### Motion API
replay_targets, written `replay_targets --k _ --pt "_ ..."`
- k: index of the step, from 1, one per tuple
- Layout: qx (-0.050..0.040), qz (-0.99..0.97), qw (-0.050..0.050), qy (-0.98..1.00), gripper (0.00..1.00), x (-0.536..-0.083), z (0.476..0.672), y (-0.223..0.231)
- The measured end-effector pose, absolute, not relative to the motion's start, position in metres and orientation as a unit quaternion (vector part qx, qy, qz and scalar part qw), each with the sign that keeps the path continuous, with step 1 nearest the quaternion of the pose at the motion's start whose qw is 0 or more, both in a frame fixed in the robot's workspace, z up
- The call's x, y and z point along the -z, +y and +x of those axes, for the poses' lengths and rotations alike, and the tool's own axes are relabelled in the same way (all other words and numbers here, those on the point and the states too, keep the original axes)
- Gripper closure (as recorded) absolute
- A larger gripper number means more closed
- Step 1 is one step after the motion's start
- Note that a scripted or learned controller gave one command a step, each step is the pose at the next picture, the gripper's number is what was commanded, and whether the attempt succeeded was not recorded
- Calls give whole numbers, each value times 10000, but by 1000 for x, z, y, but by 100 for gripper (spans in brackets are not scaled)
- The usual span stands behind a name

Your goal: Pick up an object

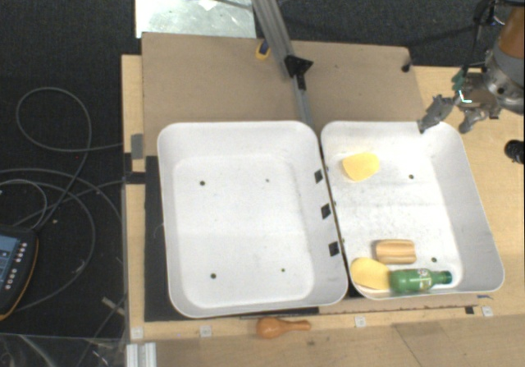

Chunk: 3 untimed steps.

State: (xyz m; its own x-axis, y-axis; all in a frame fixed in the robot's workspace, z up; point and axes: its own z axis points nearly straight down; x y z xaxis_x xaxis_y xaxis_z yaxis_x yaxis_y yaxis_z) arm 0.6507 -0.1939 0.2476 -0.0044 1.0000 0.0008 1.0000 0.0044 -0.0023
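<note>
The right bin holds a pale yellow lump near its far left, a tan bread-like roll, a yellow rounded piece and a green bottle lying on its side along the near edge. My gripper hovers over the bin's far right corner, well away from all of them. Its two fingers stand spread apart with nothing between them.
The left bin sits beside the right one, joined by black clips. An orange pear-shaped object lies on the bench in front of the bins. A slanted metal pole crosses the back. Cables lie on the dark floor at left.
</note>
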Motion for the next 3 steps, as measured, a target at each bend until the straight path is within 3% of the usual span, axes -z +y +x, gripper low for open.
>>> replay_targets --k 1,3 --pt "1 -7046 -9 -7096 0 -251 651 -194" --pt "-9 -7046 12 -7096 0 -148 661 -196"
